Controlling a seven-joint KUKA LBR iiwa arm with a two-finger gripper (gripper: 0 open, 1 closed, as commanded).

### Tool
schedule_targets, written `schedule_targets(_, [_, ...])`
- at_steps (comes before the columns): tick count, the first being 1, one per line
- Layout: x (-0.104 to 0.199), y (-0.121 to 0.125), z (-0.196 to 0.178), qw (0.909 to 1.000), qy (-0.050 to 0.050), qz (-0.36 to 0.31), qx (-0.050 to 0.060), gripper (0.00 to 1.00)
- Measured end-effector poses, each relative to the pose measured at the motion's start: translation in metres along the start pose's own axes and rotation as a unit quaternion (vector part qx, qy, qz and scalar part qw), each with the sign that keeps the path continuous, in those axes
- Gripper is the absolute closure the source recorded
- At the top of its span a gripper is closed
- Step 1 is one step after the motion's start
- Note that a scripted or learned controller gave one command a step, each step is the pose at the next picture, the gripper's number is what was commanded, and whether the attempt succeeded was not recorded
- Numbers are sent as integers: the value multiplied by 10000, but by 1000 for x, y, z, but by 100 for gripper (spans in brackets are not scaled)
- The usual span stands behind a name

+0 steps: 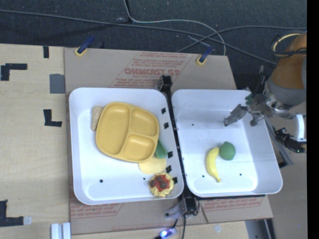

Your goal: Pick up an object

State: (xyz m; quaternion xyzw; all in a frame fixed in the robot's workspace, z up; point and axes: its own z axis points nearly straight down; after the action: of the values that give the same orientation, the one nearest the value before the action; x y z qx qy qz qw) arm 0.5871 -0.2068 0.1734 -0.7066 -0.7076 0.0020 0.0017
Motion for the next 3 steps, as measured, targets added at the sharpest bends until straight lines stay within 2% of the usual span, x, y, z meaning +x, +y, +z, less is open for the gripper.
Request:
schedule_targets(1, [2, -3, 44, 10000, 1, -2, 3, 0])
schedule_targets(2, [2, -2, 31, 10000, -2, -11, -16, 100])
schedule_targets(3, [1, -7, -30, 10000, -3, 1, -41, 100])
